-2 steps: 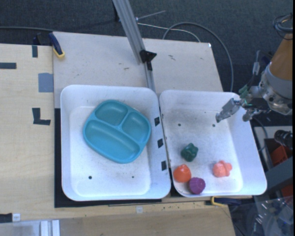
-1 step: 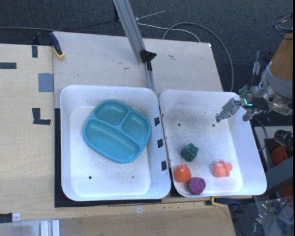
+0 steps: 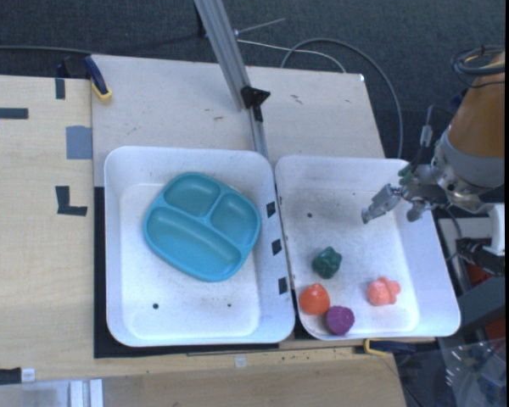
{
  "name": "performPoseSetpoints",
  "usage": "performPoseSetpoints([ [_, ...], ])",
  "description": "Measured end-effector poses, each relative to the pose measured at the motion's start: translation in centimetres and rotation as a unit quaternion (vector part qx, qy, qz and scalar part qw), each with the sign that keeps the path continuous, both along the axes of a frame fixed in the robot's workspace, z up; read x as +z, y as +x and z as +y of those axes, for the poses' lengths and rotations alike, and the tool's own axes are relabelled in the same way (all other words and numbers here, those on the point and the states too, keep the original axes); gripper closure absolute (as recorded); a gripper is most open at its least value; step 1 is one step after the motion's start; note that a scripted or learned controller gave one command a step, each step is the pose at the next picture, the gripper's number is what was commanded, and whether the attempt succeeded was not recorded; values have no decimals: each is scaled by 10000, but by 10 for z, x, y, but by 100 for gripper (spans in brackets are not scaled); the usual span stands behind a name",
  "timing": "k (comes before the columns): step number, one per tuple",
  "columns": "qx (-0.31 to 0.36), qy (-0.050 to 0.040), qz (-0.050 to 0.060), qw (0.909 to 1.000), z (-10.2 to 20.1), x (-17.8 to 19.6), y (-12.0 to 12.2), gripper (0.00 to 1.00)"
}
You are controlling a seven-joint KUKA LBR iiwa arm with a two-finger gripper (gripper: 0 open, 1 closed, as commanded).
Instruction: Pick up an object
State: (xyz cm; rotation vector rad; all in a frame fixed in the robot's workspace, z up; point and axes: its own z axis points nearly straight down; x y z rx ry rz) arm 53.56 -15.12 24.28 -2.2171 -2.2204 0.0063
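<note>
Two-finger gripper, fingers spread, holding nothing, upper right of right white bin. Advice: descend vertically over dark green lumpy object, centre before closing.

Even, bright overhead light; soft shadows, mild glare on white bins (slightly blurry overall).

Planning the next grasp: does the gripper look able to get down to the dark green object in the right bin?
Probably yes. The gripper hangs above the right bin, and the dark green object sits apart from its neighbours with bare floor around it.
</note>
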Motion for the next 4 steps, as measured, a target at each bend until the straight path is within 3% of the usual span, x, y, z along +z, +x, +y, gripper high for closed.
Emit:
performPoseSetpoints([
  [2, -2, 7, 14, 10000, 4, -129, 2, 0],
  [3, 7, 8, -10, 10000, 5, -115, 4, 100],
  [4, 3, -2, -42, 10000, 11, -71, 9, 100],
])
